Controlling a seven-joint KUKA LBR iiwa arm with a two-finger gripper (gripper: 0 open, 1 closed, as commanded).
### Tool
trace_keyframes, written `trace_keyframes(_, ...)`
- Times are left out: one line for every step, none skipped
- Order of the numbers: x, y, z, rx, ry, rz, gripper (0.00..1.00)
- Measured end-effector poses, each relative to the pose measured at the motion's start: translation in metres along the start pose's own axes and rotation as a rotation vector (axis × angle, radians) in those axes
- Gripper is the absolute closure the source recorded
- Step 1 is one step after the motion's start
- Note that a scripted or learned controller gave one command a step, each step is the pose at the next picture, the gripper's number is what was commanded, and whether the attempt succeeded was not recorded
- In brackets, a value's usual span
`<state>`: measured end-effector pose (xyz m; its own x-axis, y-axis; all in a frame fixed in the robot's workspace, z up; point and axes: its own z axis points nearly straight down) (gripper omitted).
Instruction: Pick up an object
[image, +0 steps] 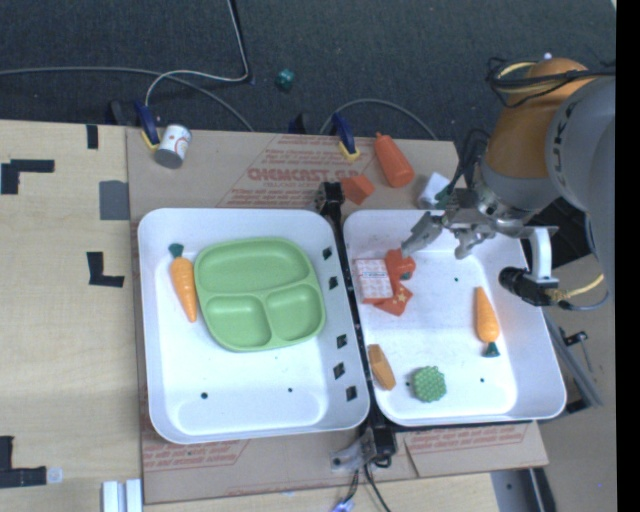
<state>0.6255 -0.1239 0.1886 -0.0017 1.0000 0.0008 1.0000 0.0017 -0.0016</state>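
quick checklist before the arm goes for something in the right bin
1. Hand is over the right bin, near its upper edge: ok.
2. Fingers spread apart, nothing between them: ok.
3. Nearest target, the red object, lies just below-left of the hand and is unobstructed from above: ok.
4. Red object touches the small printed packet beside it, so a grasp may drag both: not ok.
5. Other candidates lie apart with free space around them: the carrot by the right wall, the green ball near the front: ok.
6. Whether the hand is low enough to close on anything: cannot tell.
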Motion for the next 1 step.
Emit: trace_keyframes(0.0196, 0.0348, 0.0855, 0.001, 0.000, 0.001, 0.00)
